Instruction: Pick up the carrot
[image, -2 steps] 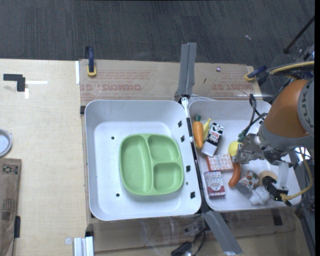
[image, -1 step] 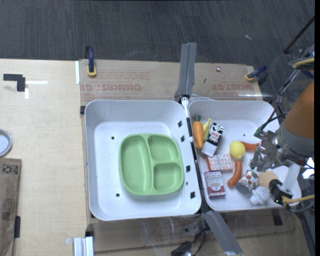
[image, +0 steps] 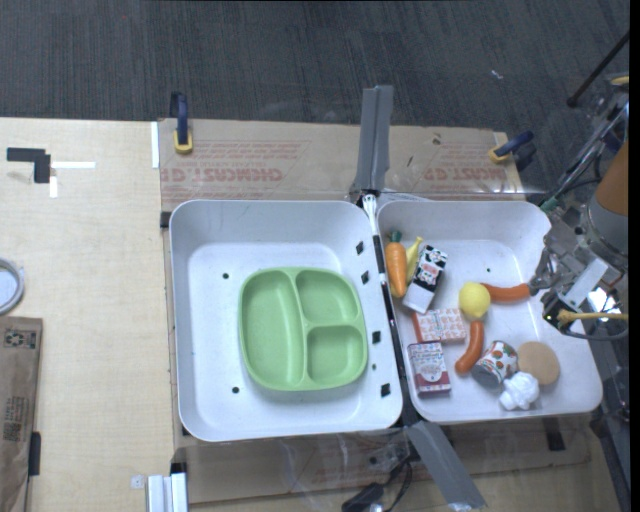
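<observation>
The left bin (image: 185, 300) is holding a green divided plate (image: 303, 328); the right bin (image: 500, 222) is crowding small toy foods (image: 474, 300). My gripper (image: 555, 285) is hanging over that bin's right rim, and I am not making out whether it is spread or pressed together. The carrot (image: 397, 270) is lying far left in it, along its left wall, looking light, stiff, slippery; I am favouring its thick middle.

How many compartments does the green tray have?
3. In the green tray, the long compartment fills the view's left side; the upper small compartment and lower small compartment are stacked on its right. None is hidden.
</observation>
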